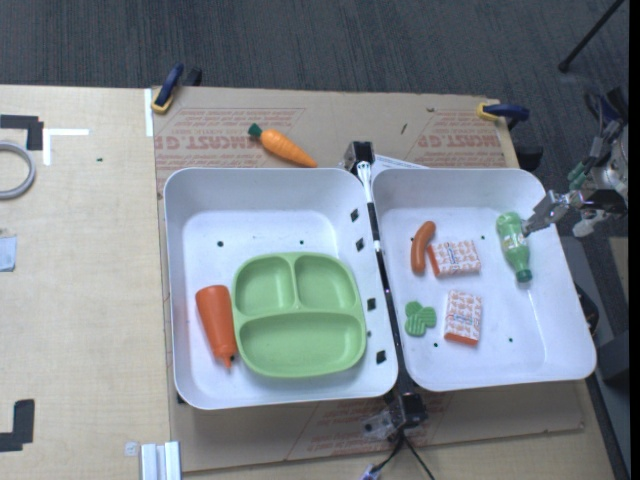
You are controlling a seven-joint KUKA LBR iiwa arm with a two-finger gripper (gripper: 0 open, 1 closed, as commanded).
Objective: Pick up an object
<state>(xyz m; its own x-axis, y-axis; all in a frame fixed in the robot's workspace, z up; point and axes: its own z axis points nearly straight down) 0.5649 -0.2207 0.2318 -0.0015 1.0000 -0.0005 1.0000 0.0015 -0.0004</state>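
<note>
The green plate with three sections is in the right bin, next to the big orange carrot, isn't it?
Not quite. The camera view shows the green plate in the left bin, not the right one. The rest holds: the big orange carrot lies right beside it, along its left edge.

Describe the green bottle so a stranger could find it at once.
Start at the right bin of the two white ones. Along its far right side, by the gripper, lies the green bottle. It is translucent and long, unlike the small flat green leaf-shaped toy near the bin's left edge.
</note>
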